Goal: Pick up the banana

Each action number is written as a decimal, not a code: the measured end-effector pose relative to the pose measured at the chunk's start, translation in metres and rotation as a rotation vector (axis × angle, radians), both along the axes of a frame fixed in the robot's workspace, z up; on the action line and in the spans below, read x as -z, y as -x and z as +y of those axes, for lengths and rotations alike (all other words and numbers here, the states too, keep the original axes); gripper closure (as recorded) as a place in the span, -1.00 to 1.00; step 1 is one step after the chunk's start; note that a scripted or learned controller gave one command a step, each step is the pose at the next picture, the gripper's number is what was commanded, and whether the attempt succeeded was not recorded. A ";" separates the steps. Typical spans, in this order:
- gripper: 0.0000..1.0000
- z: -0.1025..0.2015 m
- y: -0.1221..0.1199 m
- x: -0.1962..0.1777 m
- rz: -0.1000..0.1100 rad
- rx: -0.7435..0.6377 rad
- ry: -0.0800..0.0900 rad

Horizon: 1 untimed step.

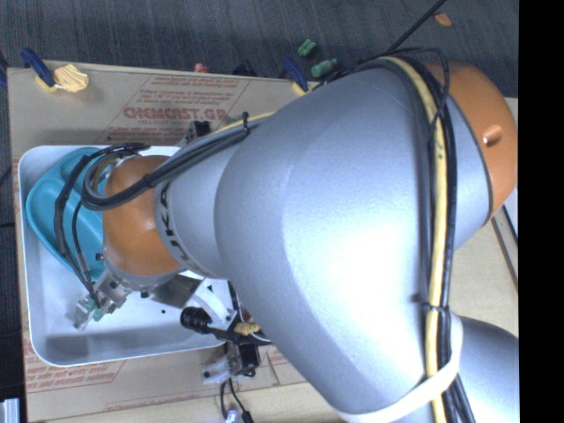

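My grey arm [352, 236] reaches in from the right and covers most of the view. Its orange wrist band [132, 227] hangs over the left white bin [26, 263]. Below the band, the gripper [91, 309] points down into the bin's near left part, close to the bin floor. The wrist hides what lies under it. Black cables [75, 227] loop around the wrist.
A teal-blue object [46, 205] lies against the bin's far left wall, partly under the wrist. The bin sits on a cardboard sheet [176, 95]. A yellow and blue clip [63, 77] marks the sheet's far left corner. Small green pieces [315, 58] lie beyond the sheet.
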<state>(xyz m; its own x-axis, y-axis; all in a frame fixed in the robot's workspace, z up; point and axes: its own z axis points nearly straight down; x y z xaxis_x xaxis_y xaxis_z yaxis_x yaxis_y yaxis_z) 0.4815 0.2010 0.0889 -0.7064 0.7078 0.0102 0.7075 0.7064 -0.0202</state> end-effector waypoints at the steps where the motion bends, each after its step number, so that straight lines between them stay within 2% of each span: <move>1: 1.00 0.009 0.005 -0.010 0.015 -0.015 -0.010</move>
